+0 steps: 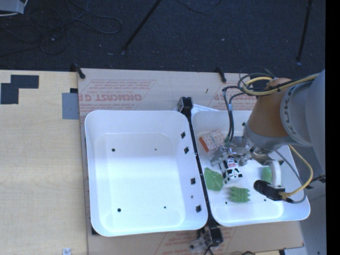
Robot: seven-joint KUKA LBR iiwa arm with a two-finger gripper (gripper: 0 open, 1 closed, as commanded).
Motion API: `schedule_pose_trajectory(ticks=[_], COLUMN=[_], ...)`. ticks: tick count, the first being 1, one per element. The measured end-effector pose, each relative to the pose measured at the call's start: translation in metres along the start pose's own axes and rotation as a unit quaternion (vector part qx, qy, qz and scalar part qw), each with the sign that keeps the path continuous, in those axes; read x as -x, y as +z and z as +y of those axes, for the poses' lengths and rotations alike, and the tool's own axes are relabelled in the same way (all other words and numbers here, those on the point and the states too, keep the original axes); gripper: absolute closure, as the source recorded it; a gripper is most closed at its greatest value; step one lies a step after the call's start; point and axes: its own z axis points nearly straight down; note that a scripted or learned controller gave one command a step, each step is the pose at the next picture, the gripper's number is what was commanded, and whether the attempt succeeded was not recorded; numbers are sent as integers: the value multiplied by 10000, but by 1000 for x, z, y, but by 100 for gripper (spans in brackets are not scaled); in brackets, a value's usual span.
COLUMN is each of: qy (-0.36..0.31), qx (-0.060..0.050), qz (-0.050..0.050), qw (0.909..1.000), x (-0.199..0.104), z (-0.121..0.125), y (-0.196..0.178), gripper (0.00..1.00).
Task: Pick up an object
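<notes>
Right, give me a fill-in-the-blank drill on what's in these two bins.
1. The green toys lie in the ____ bin as the camera sees it.
2. The arm wears a band coloured ____.
3. The pincer hangs over the ____ bin.
4. The small toy just below the pincer is black and ____.

Missing words: right; orange; right; white.

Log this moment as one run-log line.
arm over right bin | gripper low among objects | nearest: cow toy, green piece | grasp: unconfirmed
</notes>
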Motion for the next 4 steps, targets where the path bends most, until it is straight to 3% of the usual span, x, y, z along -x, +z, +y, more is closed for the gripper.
schedule_pose_trajectory(ticks=[1, 2, 3, 4], qy=[5, 16, -46, -43], qx=[11, 6, 50, 25], qz=[-2, -3, 3, 1], qw=[10000, 10000, 10000, 10000], x=[0, 1, -82, -152], z=[1, 1, 5, 40], y=[0, -10, -106, -100], gripper=[0, 100, 100, 100])
